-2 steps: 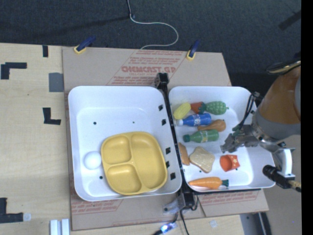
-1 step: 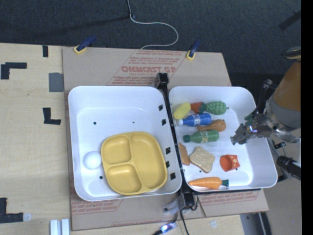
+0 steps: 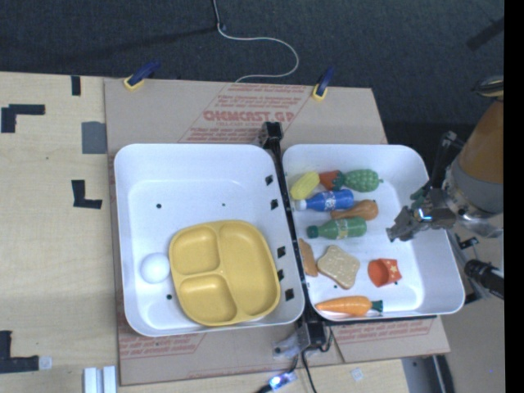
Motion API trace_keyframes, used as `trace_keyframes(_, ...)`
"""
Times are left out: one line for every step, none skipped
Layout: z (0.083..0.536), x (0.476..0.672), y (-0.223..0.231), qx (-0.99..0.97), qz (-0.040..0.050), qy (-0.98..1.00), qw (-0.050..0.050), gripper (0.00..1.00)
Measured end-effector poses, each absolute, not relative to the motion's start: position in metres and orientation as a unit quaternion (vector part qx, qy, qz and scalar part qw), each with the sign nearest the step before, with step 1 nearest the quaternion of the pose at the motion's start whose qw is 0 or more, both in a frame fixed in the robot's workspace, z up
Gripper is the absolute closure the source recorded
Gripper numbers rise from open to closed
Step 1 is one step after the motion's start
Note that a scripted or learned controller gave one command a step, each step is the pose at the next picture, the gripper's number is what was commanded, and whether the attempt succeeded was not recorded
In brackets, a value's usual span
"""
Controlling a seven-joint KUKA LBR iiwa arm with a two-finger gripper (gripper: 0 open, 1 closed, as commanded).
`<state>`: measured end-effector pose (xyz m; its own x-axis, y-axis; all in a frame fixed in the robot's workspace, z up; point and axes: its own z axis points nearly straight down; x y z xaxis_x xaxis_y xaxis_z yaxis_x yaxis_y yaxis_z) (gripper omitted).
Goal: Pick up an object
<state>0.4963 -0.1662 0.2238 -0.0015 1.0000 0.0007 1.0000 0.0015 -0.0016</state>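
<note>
Toys crowd the right bin point(image 3: 413, 164), and any of them could be the pick. Up near its far edge sits a yellow lemon point(image 3: 304, 184), hard against the divider side, with a small red piece point(image 3: 329, 178) and a knobbly green vegetable point(image 3: 359, 179) strung out beside it. Just below, a blue bottle point(image 3: 327, 201) lies on its side, then an orange-brown piece point(image 3: 358, 211), then a green bottle point(image 3: 337, 229), also lying flat, the three stacked close like rungs. Toward the near edge: a brown pastry-like piece point(image 3: 307, 258) by the divider, a slice of toast point(image 3: 338, 266) touching it, a red carton of fries point(image 3: 384, 272) off on its own, and a carrot point(image 3: 347, 306) lying along the near wall.

Gripper point(image 3: 407, 224) hangs over the right side of that bin, near its right wall, level with the green bottle but well apart from it. Nothing sits between its fingers; whether they are spread or closed, I cannot tell from this angle. The grey arm point(image 3: 479, 182) comes in from the right with its orange band point(image 3: 489, 142) above.

Over in the left bin point(image 3: 135, 166), a yellow divided plate point(image 3: 223, 270) fills the near half, with a white ball point(image 3: 155, 268) just beside its left rim. Both bins rest on a cardboard sheet point(image 3: 237, 113) on the bench.
</note>
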Motion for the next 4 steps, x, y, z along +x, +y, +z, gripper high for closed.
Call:
trace_keyframes(0.232, 0.511, -0.115, -0.705, -0.0002, -0.710, 0.001, 1.00)
trace_keyframes(0.238, 0.517, -0.062, -0.704, -0.0001, -0.710, 0.001, 1.00)
trace_keyframes(0.232, 0.526, -0.019, -0.705, 0.0008, -0.709, 0.001, 1.00)
trace_keyframes(0.218, 0.541, 0.012, -0.706, 0.0013, -0.708, 0.001, 1.00)
